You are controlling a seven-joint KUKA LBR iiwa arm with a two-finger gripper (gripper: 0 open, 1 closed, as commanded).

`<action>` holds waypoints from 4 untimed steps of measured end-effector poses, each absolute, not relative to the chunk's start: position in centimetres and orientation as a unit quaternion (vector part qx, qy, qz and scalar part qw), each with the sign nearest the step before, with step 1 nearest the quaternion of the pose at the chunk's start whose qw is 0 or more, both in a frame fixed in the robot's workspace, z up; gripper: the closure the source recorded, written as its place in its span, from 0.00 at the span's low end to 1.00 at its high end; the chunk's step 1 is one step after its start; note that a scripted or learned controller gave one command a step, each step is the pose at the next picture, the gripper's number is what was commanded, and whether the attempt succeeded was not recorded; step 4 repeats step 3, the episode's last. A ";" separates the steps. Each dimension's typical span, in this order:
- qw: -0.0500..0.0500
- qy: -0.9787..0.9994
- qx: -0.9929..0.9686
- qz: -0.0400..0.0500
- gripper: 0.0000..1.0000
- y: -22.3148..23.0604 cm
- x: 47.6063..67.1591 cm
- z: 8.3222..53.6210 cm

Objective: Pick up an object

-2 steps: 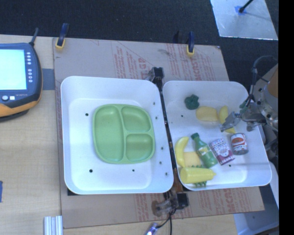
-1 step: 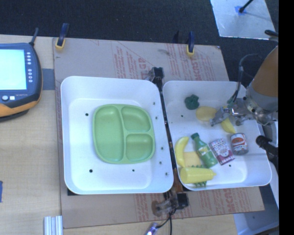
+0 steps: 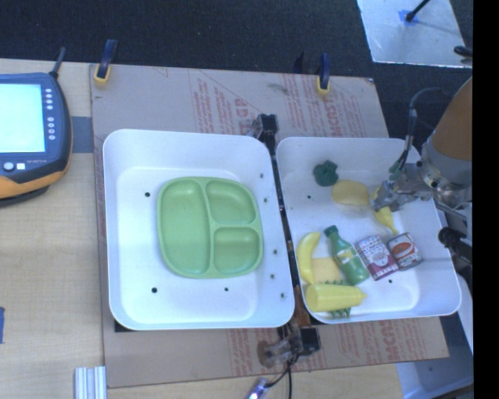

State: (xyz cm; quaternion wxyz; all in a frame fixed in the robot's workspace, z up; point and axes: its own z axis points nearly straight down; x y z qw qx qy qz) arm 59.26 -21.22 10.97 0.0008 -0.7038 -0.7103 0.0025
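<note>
Wooden bench [image 3: 41,256] overlaid with a clamped cardboard sheet [image 3: 233,98], which carries two shallow white bins side by side; the clamps presumably keep the sheet, and so the bins, from shifting under my reach. Left bin [image 3: 125,223]: one green divided plate [image 3: 209,226] lying flat near its centre. Right bin [image 3: 432,293]: the candidate objects, clustered so that I can reach them from my side. These include a dark green lump [image 3: 325,173] near the far wall, a pale yellow piece [image 3: 349,193] beside it, a banana [image 3: 306,256], a green bottle [image 3: 344,254] lying tilted, two small red-and-white packets [image 3: 388,253], and a corn cob [image 3: 334,296] against the near wall. My gripper [image 3: 391,198] is low over the right bin, just beside a small yellow item [image 3: 386,218] that shows at its tip. Whether my jaws stand wide, narrow or closed on anything I cannot tell. I judge the pick not yet achieved, since nothing is visibly lifted. A handheld control pendant [image 3: 17,135] rests at the bench's left edge
</note>
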 end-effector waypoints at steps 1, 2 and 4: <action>-0.003 -0.709 -0.705 -0.001 1.00 -15.1 58.1 9.6; 0.001 -0.709 -0.706 0.001 1.00 -13.8 55.1 19.3; 0.002 -0.710 -0.704 0.002 1.00 -5.8 48.5 21.8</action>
